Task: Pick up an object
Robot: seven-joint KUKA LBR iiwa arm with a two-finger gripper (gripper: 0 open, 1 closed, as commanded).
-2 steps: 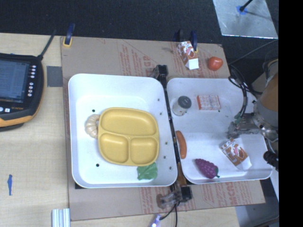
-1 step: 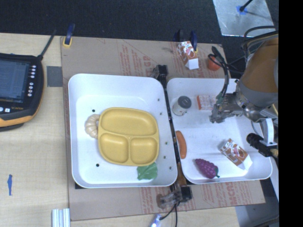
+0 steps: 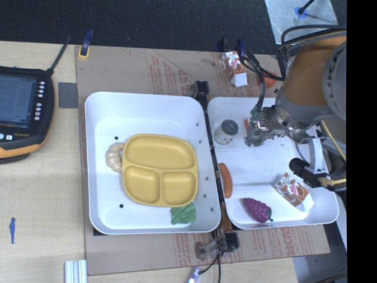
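Observation:
My gripper (image 3: 257, 135) hangs over the upper part of the right bin (image 3: 265, 217), pointing down, with nothing seen between its fingers. Just left of it stands a small grey-capped jar (image 3: 226, 131). An orange carrot (image 3: 225, 180) lies along the right bin's left wall. A purple grape bunch (image 3: 257, 209) lies near the front, and a small red-and-white carton (image 3: 292, 190) lies at the front right.
The left bin (image 3: 100, 117) holds a yellow divided plate (image 3: 159, 168), a beige ridged item (image 3: 113, 156) at its left and a green leafy piece (image 3: 183, 214) at the front. Another small carton (image 3: 234, 67) lies behind the bins. A tablet pendant (image 3: 20, 111) sits far left.

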